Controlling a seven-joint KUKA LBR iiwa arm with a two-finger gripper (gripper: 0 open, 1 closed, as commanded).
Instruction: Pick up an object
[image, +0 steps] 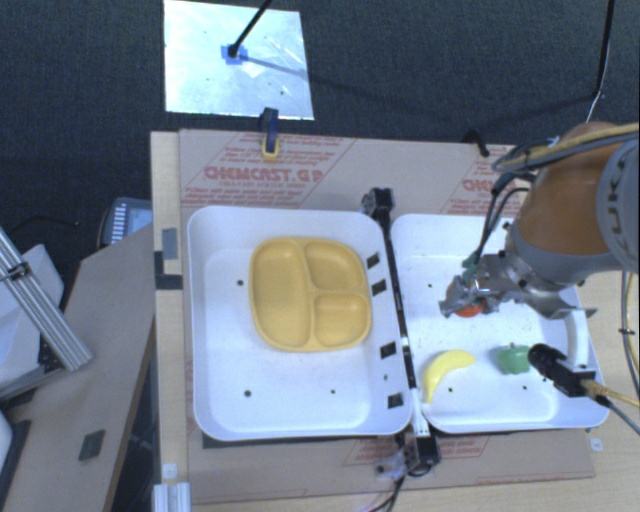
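My gripper (462, 300) hangs low over the middle of the right bin (430, 245), the arm coming in from the right. A small red-orange object (468, 311) lies right under the gripper's tip, partly covered by it, and I cannot see whether it is held. A yellow banana (445, 370) lies near the front of the same bin, to the left of a small green object (513, 358).
The left bin (215, 300) holds a yellow divided plate (308, 293) in its middle. A black ridge with clips (392, 300) separates the two bins. The arm's grey and orange body (575, 215) covers the right bin's far right corner.
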